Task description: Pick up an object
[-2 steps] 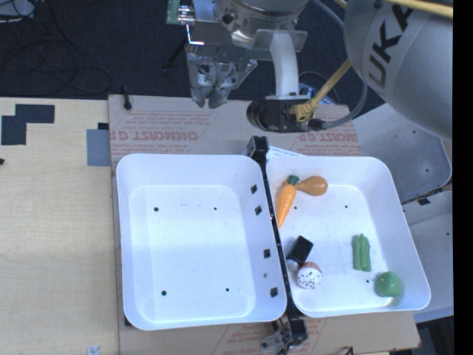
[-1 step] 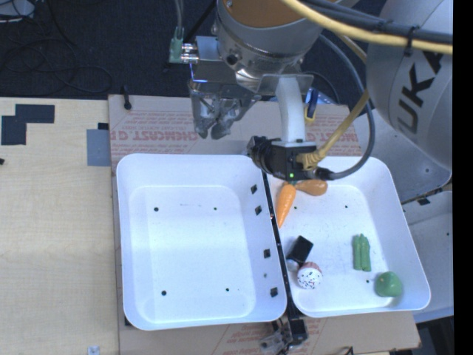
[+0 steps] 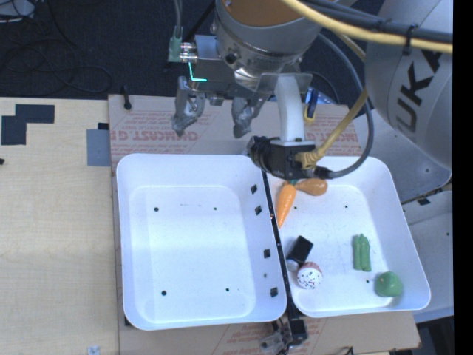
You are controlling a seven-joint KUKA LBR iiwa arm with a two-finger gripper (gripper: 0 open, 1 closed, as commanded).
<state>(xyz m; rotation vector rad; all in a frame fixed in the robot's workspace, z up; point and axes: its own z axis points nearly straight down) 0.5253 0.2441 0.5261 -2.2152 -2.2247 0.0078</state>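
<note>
White plastic bins: the left bin (image 3: 188,246) sits centre-left, the right bin (image 3: 384,198) holds all the items. Grey, the arm (image 3: 295,21) fills the top. Its gripper (image 3: 219,113) hangs high at upper centre, fingers spread apart and holding nothing. Below and right of it lies the carrot (image 3: 285,202), a smooth orange cone, long axis near vertical, tip downward, beside the divider.

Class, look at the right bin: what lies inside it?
The right bin holds a carrot, an orange piece, a black block, a speckled ball, a green stick and a green lump. The arm covers its far-left corner.
</note>
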